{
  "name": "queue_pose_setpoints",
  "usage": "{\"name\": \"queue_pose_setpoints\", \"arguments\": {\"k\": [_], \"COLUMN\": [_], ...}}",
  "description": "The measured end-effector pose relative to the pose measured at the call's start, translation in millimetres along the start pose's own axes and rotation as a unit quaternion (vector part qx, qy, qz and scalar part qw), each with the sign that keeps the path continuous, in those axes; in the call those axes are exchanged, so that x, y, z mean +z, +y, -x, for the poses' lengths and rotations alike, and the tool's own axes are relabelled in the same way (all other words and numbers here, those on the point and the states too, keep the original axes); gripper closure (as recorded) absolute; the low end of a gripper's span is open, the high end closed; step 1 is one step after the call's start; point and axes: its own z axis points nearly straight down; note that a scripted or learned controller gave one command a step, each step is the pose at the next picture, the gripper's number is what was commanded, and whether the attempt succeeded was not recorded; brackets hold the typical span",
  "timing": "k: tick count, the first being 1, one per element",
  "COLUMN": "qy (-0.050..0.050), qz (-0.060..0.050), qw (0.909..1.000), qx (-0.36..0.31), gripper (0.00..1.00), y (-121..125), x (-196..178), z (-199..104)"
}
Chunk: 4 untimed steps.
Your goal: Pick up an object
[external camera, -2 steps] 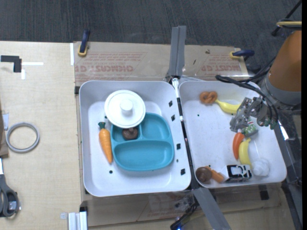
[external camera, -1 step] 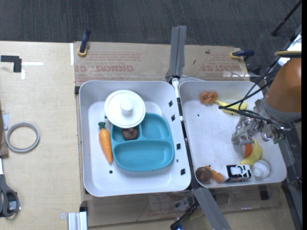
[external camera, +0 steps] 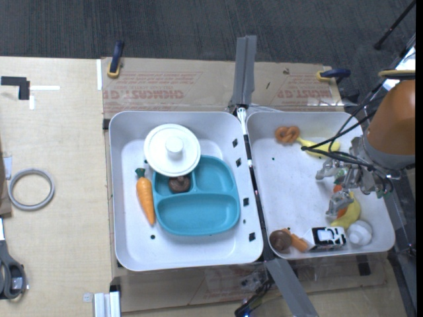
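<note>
The end effector (external camera: pixel 340 200) hangs low near the right bin's (external camera: pixel 284 177) right edge, just above a banana (external camera: pixel 350 213); whether it grips cannot be told. Crowded neighbours could spoil a grab. The left bin (external camera: pixel 122 197) holds a blue tray (external camera: pixel 198 210), carrot (external camera: pixel 145 200) and white lid (external camera: pixel 172 149).

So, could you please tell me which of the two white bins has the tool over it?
The right bin, the one with the pretzel and the banana. The tool hangs over its right side; the left bin holds the blue tray.
</note>
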Motion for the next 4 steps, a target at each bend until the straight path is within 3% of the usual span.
{"name": "queue_pose_setpoints", "arguments": {"k": [1, 2, 3, 4], "qy": [-0.001, 0.000, 0.000, 0.001], "qz": [0.000, 0.000, 0.000, 0.000], "qw": [0.9951, 0.9971, 0.9971, 0.9925], "qx": [0.099, 0.076, 0.076, 0.123], "gripper": [0.00, 0.00, 0.00, 0.00], "y": [28.0, 3.8, 4.0, 2.0], "x": [-0.3, -0.3, -0.4, 0.2], "z": [75.3, -5.0, -5.0, -30.0]}}
